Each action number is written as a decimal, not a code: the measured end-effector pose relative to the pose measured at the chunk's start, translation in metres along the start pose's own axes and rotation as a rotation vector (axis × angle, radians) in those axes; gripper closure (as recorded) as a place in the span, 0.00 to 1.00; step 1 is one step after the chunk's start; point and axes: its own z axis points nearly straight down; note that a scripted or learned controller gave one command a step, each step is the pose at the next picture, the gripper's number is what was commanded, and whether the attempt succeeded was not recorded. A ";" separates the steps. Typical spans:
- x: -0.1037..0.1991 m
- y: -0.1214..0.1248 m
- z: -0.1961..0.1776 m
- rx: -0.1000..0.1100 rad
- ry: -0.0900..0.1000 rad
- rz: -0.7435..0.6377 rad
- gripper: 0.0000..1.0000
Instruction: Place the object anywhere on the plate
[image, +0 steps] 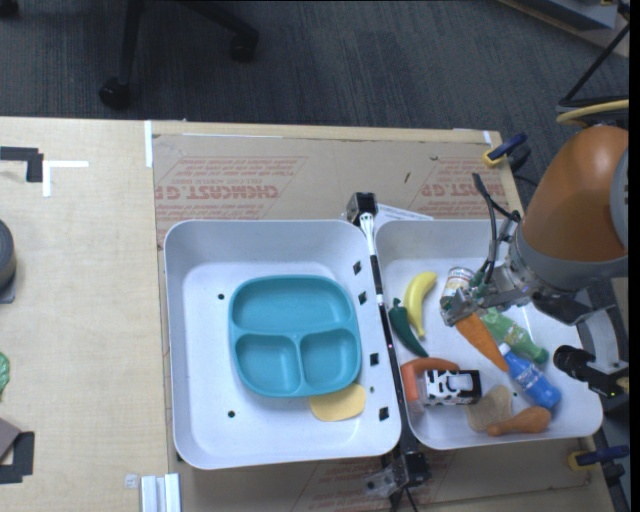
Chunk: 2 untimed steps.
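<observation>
— Looking down from the one camera over the table (80, 300), what do you see in the left bin (190, 420)?

— A teal plate (295, 335) with three compartments, nothing in them. A flat yellow piece (338, 404) pokes out from under its near edge.

— And the right bin (440, 432)?

— Crowded. A banana (419, 300) beside a dark green vegetable (406, 330), an orange carrot (482, 341), a green bottle (515, 335), a blue bottle (527, 378), a black-and-white toy (450, 385), and a drumstick-shaped piece (520, 421) by the near wall.

— Where's the arm?

— Reaching in from the right; its claw (462, 300) is low over the carrot's thick end, next to a small jar (458, 281). Whether the claw is wide, narrow or holding anything, I can't tell.
</observation>
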 end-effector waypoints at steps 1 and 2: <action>0.122 0.027 0.020 0.006 0.002 0.163 1.00; 0.122 0.027 0.020 0.006 0.001 0.163 0.00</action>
